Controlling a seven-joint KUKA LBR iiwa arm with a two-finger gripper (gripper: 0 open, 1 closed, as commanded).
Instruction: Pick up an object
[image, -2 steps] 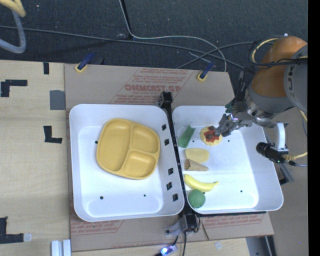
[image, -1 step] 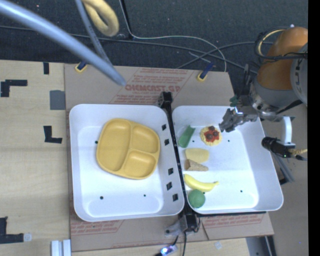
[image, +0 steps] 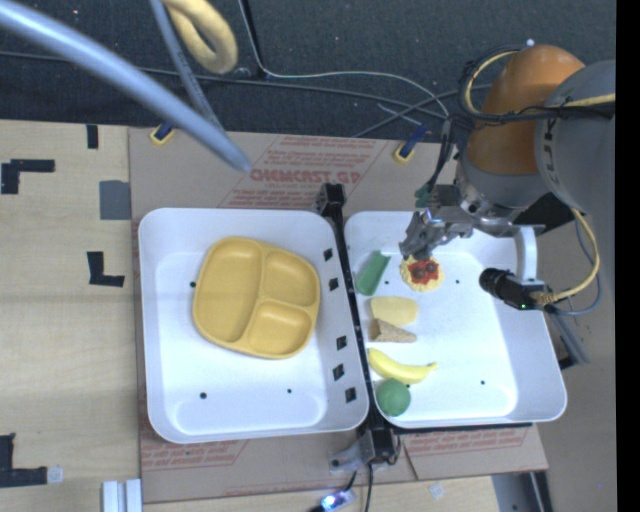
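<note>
My gripper (image: 422, 243) hangs over the back of the right bin (image: 500, 350), just above a small round toy pizza (image: 422, 273) with red topping. Its fingertips point down and left, close to the pizza's upper edge. To the left lies a green wedge (image: 372, 272). A pale yellow piece (image: 394, 309) sits on a tan sandwich slice (image: 392, 332). A banana (image: 402, 367) and a green round fruit (image: 394, 398) lie near the bin's front left corner.
The left bin (image: 170, 330) holds a yellow divided plate (image: 256, 297). A black clip divider (image: 342, 290) runs between the bins. A black camera on a white bracket (image: 510, 286) hangs from the wrist over the right bin. Cables cross the dark back area.
</note>
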